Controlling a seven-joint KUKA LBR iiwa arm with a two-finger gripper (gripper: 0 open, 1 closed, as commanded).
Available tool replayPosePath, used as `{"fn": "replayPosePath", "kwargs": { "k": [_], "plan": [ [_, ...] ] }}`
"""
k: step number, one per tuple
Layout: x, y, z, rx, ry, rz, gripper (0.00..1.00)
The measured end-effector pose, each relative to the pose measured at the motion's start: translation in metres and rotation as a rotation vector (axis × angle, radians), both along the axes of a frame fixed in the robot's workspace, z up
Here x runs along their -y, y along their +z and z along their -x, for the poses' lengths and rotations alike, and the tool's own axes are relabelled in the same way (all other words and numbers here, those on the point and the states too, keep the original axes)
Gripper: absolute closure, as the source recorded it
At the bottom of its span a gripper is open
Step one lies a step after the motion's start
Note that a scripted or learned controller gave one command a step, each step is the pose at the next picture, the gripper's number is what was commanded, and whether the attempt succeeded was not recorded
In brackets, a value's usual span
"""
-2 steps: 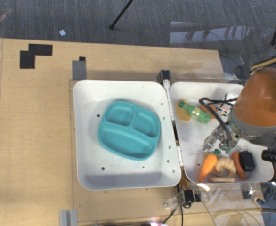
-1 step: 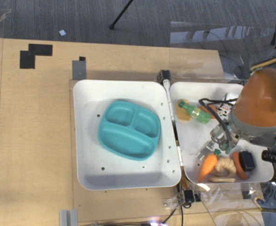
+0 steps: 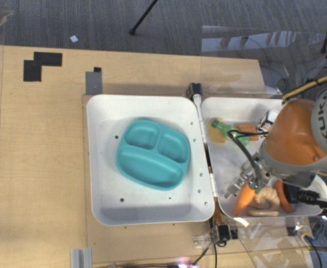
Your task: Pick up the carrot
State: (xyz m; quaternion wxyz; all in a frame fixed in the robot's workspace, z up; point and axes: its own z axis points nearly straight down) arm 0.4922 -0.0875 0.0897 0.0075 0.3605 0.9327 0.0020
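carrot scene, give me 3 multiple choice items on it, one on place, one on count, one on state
1. Where does the carrot lie?
A. in the right bin
B. on the teal plate
C. on the bare bench

2. How many compartments does the teal plate have?
A. one
B. three
C. five

3. How does the teal plate sit in the left bin?
A. on its edge against the wall
B. upside down
C. flat, hollows facing up

Key:
1 A, the carrot lies near the right bin's front edge, beside the tool.
2 B, two small hollows lie above one long one.
3 C, its hollows face the camera.
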Motion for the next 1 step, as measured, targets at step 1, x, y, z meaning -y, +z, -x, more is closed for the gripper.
{"fn": "replayPosePath", "kwargs": {
  "k": [1],
  "plan": [
    [-0.0021,0.0123,-0.0039,0.010,0.004,-0.002,1.00]
  ]
}}
